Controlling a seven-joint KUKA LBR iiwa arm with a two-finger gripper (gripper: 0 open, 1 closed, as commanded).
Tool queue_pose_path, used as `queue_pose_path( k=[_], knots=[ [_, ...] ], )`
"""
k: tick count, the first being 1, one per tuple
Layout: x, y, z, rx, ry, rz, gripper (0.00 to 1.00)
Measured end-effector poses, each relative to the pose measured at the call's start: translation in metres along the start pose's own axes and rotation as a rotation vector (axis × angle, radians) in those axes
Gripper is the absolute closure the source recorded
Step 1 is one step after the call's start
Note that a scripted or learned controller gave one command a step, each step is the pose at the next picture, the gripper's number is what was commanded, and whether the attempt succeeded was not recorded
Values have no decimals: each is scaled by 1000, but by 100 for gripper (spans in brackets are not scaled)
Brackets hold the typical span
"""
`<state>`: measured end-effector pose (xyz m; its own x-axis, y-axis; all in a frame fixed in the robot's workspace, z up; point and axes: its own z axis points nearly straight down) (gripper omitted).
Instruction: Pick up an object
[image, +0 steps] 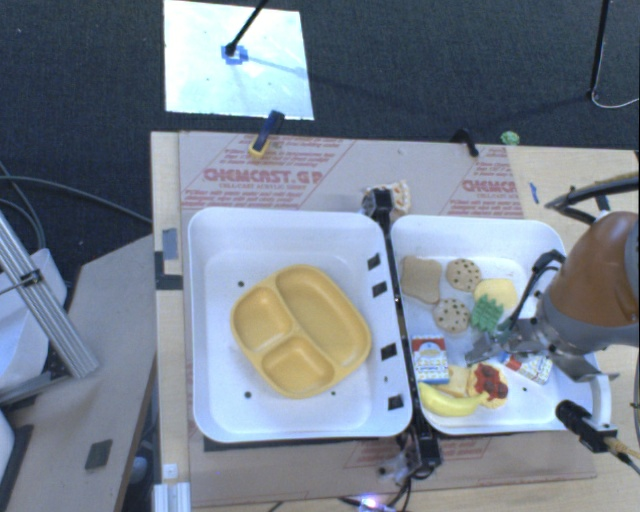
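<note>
The right bin (470, 228) holds toy food: a slice of toast (422, 279), two cookies (462, 273) (451, 315), a pale yellow piece (495, 293), a green leafy piece (486, 314), a small red, white and blue carton (430, 358), a banana (450, 400) and a red piece (489, 382). My gripper (500, 347) hangs low in this bin, just below the green piece and above the red one. It is right of the carton. A small white packet (535, 368) lies under the wrist. Nothing visible is lifted off the bin floor.
The left bin (215, 330) holds a yellow divided tray (300, 330). A black divider strip (392, 310) runs between the bins. My arm's orange band (600, 275) overhangs the right bin's right side. A yellow and blue tool (266, 133) lies on the cardboard behind.
</note>
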<state>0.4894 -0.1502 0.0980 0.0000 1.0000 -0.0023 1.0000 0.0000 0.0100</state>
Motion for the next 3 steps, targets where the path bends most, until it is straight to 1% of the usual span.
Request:
queue_pose_path(
  k=[1, 2, 3],
  knots=[
    [-34, 1, 10, -1, 4, -4, 0],
    [-33, 4, -4, -10, 0, -6, 100],
    [-56, 77, -42, -1, -3, -6, 100]
  ],
)
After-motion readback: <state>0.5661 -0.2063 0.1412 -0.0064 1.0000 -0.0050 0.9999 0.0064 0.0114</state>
